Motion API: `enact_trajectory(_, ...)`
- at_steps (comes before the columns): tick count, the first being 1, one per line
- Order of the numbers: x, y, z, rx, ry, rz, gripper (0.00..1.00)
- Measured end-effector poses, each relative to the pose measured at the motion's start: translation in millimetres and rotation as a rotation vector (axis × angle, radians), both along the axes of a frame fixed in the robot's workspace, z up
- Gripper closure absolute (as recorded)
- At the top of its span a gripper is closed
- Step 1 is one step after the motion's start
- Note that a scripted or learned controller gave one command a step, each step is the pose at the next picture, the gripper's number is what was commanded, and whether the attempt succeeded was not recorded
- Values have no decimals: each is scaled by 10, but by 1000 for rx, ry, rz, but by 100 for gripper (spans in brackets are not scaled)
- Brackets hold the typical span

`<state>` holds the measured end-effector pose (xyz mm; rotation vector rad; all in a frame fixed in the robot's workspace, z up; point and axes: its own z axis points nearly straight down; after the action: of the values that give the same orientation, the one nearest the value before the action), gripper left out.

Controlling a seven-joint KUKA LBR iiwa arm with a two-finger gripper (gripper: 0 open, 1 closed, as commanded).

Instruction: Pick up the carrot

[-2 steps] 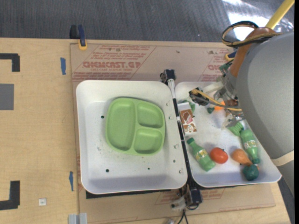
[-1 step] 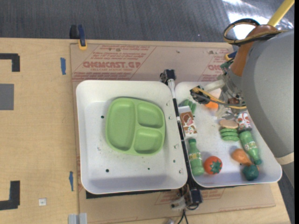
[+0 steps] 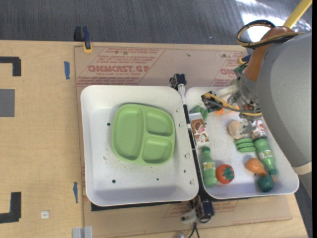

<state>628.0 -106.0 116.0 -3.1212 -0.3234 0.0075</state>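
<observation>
The small orange plastic carrot (image 3: pixel 254 166) is seen in the near right part of the right-hand shallow white bin (image 3: pixel 247 194), lying just beside the green toy bottle with the red-and-white label (image 3: pixel 264 155), which partly overlaps it. A dark green rounded toy (image 3: pixel 266 183) is found just nearer than it, and a red toy tomato (image 3: pixel 226 173) lies to its left.

The tool (image 3: pixel 243 108) is held over the far part of the same bin, near a beige egg-shaped toy (image 3: pixel 234 129) and a stack of green slices (image 3: pixel 243 144), and well apart from the carrot. Whether the tool is spread or pressed together cannot be told, as it is crowded by the wrist and the grey arm. Nothing is seen gripped.

The step in hand is judged to be the approach: the carrot is not yet reached. For the next move, the tool would need to be carried towards the near side of the bin and lowered over the carrot. Care is called for, since the bottle and the dark green toy are so close that they could be struck or caught instead.
</observation>
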Motion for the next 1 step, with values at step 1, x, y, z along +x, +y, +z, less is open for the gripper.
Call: enact_trajectory(1, -80, -27, -211, -2, -3, -4, 0)
